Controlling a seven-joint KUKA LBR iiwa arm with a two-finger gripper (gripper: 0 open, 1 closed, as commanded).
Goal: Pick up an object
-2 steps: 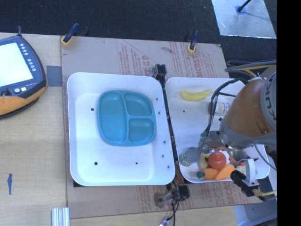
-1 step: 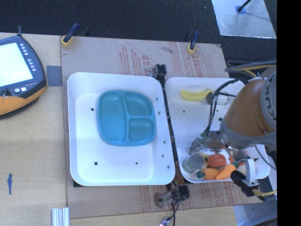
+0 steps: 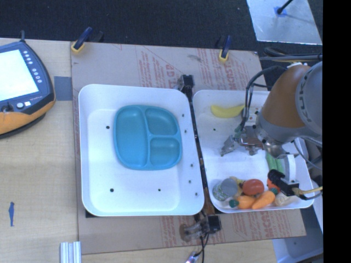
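Right of frame, in right bin [image 3: 204,147] | gripper [image 3: 229,148] spread apart, holding nothing | toys [image 3: 248,192] heaped at lower edge, banana [image 3: 226,111] above | best: centre over one piece, descend straight, then close.

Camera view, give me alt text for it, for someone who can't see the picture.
A grey and orange robot arm reaches from the right, its gripper hovering low over the right white bin, which holds a banana and a pile of toy food. The left bin holds a blue divided plate.
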